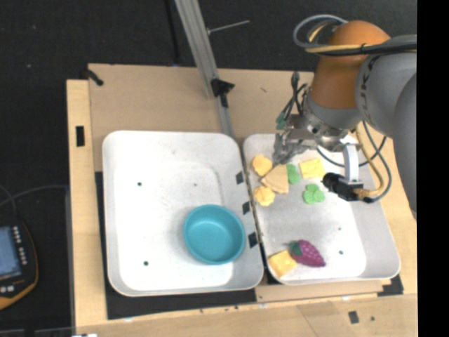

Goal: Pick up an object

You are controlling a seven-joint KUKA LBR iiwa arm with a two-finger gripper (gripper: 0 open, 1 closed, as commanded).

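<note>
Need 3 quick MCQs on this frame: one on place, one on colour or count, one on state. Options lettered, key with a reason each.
1. Where is the bowl?
A. left bin
B. right bin
C. on the bench outside the bins

2. What colour is the bowl?
A. red
B. blue
C. black

3. How does the bowl stand?
A. upside down
B. on its side
C. upright, mouth up

Key:
1 A: it sits in the left bin, near that bin's right wall.
2 B: it is plainly blue, unlike the yellow, green and purple toys in the right bin.
3 C: its open hollow faces the camera.

The pincer is over the top of the right bin, above the yellow pieces there.
</note>
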